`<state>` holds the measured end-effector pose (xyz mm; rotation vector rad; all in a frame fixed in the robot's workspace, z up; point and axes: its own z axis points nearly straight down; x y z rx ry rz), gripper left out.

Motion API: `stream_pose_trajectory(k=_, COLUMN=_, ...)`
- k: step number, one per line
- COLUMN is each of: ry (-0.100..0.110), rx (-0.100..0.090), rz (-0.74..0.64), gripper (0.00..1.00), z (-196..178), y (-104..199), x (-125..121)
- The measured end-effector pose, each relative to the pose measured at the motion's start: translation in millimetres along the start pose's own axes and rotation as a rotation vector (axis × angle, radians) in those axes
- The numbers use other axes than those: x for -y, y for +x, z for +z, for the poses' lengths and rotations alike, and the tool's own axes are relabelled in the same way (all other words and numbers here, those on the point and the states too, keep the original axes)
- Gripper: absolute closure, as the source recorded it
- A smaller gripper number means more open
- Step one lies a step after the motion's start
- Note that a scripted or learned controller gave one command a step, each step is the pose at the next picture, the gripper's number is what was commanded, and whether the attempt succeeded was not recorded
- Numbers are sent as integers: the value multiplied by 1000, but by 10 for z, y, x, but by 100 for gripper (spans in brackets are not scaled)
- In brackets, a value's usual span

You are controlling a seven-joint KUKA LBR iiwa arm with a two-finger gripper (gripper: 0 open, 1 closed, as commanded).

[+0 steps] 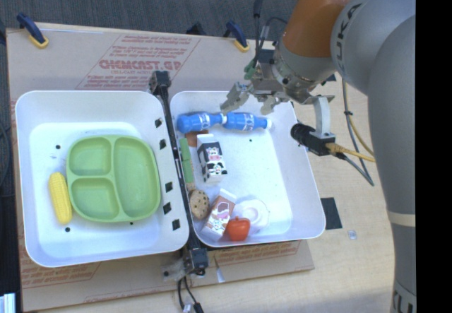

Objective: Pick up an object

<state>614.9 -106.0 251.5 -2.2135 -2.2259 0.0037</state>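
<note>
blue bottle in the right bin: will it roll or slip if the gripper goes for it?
The bottle lies on its side, round-bodied, so a nudge across its length would probably roll it along the bin floor. Its surface looks smooth and glossy, so it may slip unless pinched across the middle. It looks like rigid plastic, likely light. The gripper hovers just above it.

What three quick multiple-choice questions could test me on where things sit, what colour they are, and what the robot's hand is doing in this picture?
1. Where does the corn cob lie?
A. In the left bin, beside the green plate
B. In the right bin
C. On the cardboard

2. What colour is the bottle in the right bin?
A. Red
B. Blue and white
C. Yellow

3. What is the hand doing?
A. Holding the bottle
B. Holding the corn
C. Holding nothing, poised over the right bin's far edge

Answers: 1 A, the cob lies left of the green plate; 2 B, blue with a white band; 3 C, nothing sits between its fingers.
</note>
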Motion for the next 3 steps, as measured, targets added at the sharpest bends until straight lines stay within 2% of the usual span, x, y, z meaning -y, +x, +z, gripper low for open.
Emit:
stream_pose_trajectory(k=1, ry=1, rx=1, rz=0, gripper=0, z=1606, y=132, x=62)
stream_pose_trajectory(k=2, ry=1, rx=2, rz=-2, gripper=100, z=1500, y=135, x=56)
stream_pose_trajectory(k=3, ry=-4, rx=-1, rz=-1, gripper=100, z=584, y=641, x=-259)
